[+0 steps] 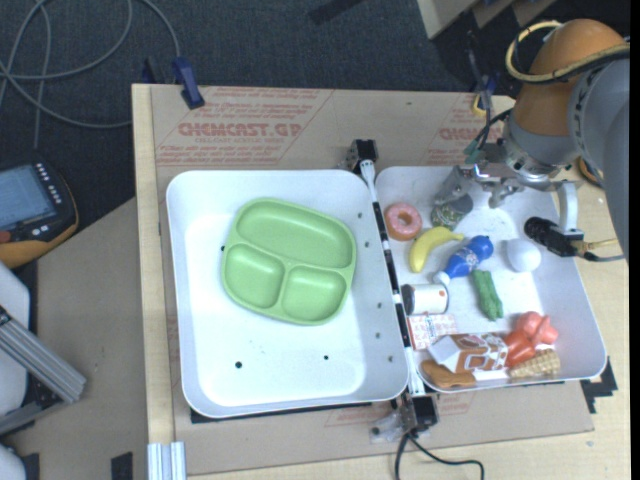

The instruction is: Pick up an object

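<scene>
My gripper point(462, 186) is low over the back of the right bin point(575, 308), reaching in from the upper right. Directly under and left of it lies a speckled grey-green object point(449, 209), touching or nearly touching the gripper. I cannot tell whether it is gripped. Close by are a pink donut point(403, 220), a yellow banana point(431, 244), a blue toy point(468, 256) and a white egg-shaped thing point(521, 256).
The right bin also holds a green pickle point(487, 293), a small white cup point(430, 298), red and orange toys point(527, 333), a printed packet point(466, 353) and a waffle piece point(536, 366). The left bin point(200, 358) holds a green divided plate point(290, 260).
</scene>
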`<state>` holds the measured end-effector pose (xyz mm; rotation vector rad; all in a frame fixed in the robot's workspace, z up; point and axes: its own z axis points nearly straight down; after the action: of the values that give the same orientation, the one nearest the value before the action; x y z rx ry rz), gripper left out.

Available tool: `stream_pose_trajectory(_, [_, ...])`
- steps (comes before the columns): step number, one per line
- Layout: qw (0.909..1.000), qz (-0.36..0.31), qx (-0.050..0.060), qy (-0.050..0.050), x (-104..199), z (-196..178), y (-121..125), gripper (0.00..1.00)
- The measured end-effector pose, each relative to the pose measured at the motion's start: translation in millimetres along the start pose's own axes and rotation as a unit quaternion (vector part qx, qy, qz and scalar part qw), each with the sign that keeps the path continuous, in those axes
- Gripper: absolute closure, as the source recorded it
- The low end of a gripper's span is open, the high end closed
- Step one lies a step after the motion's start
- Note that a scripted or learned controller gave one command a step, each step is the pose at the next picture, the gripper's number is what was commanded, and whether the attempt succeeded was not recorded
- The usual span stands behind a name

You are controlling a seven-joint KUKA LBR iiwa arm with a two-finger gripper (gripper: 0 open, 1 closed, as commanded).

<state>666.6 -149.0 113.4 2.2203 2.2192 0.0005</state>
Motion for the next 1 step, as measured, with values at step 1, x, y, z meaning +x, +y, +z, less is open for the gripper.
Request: stream_pose_trajectory(1, [1.0, 0.0, 0.002, 0.001, 18.5, 29.3, -53.6, 0.0])
